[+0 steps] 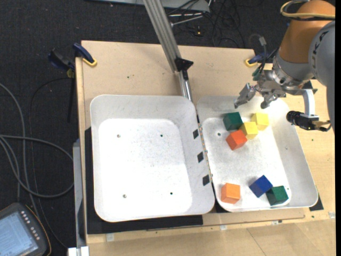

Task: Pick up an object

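Bench (pixel 138 71), light wood, carried two shallow white bins side by side on a black mat. Left bin (pixel 101 159) was the wider one, its floor speckled with a few dark dots. Right bin (pixel 298 167) held all the blocks. Arm (pixel 306 33), grey with an orange band above the wrist, reached in from the right over the far right corner of the bench. Metal pole (pixel 162 28) ran at a slant from the top of the view down to the gap between the bins.

Gripper (pixel 260 96) hung over the far rim of the right bin, fingers spread apart, nothing between them. It sat just above and behind the far cluster of blocks, touching none as far as the view told.

Far cluster: green block (pixel 232 121) at the left, yellow block (pixel 261 120) at the right, a second yellow block (pixel 249 129) between and slightly nearer, touching or almost touching both. Orange-red block (pixel 236 140) lay just beside the second yellow one, on its near left.

Near cluster, well apart from the far one: orange block (pixel 230 192) alone at the left near the bin's near rim, blue block (pixel 260 185) to its right, dark green block (pixel 277 195) touching the blue one at its near right corner.

Blue clamps (pixel 69 57) gripped the bench's far left corner; another clamp (pixel 258 55) sat at the far right, partly hidden by the arm. Tablet screen (pixel 18 233) lay on the dark floor at the lower left, cables around it.
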